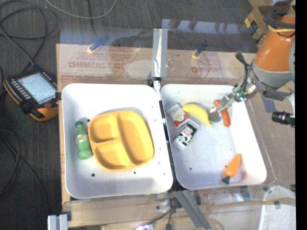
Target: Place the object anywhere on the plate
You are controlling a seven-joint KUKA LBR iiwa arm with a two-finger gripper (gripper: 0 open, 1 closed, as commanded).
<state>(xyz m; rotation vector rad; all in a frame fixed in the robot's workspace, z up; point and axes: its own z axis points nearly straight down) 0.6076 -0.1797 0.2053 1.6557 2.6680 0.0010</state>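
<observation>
From the fixed overhead camera: the grey-and-orange arm's two-finger gripper (221, 110) hangs low at the upper right of the right white bin (249, 150), its tips beside a small orange-red sausage-shaped toy (225, 118) — whether they grip it, one cannot tell. A yellow banana (196, 112) lies just left. The yellow compartmented plate (121, 139) sits in the left white bin (72, 178), a green bottle (83, 140) beside it.

Yellow-orange plate (121, 139) with 3 compartments, in the white left bin (72, 181). Green bottle (83, 140) beside it. In the white right bin (254, 147): yellow banana (197, 113), orange carrot (232, 167) with green tip, red-labelled packet (176, 114), black-and-white carton (185, 134), small red-orange piece (225, 119).
</observation>
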